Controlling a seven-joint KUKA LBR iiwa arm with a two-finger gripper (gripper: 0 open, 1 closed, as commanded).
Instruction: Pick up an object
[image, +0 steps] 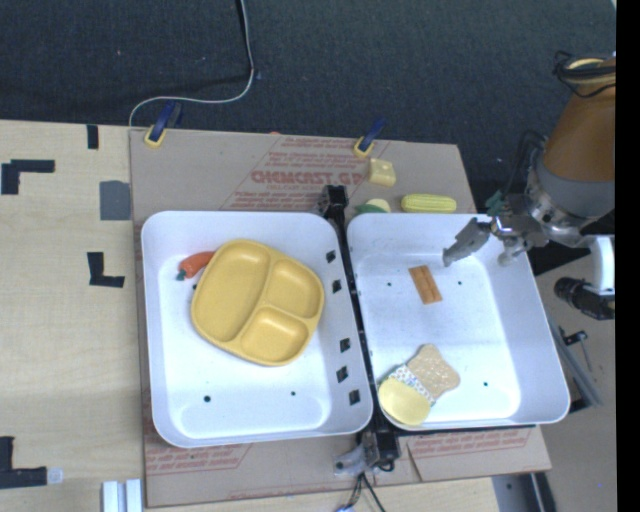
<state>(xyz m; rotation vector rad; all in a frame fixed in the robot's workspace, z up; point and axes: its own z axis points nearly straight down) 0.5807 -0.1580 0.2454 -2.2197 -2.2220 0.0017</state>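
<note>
- Dark carpet runs along the far side; nearer, a pale wood-look bench (60, 330) with black tape marks, and a cardboard sheet (300, 170) w/ red print clipped at its far edge, prob. to keep the bins from sliding.
- Left bin (170, 400): shallow white plastic, rounded corners. I see a yellow divided plate (258, 301) lying flat in its far half, three compartments, smooth and glossy, rim rounded. Broad and flat, so I'd judge it a poor pick for two fingers.
- An orange carrot-like toy (197, 263) pokes out from under/behind the plate's far-left edge, touching it; mostly hidden.
- Between the bins, black clips along the shared wall hold them side by side.
- Beyond the bins' far edge, on the cardboard: a yellow block (382, 172), a pale green piece (374, 206), a toy corn cob (428, 204). Out of play, I reckon.
- Right bin (520, 350): small flat brown stick (426, 285), matte, lies alone toward the far side, the likeliest target. At the near-left corner a speckled tan slab (436, 370) overlaps a yellow disc (402, 402).
- Gripper (485, 240) hangs over the right bin's far-right part, right of the stick and apart from it. Fingers spread, nothing betw. them.
</note>
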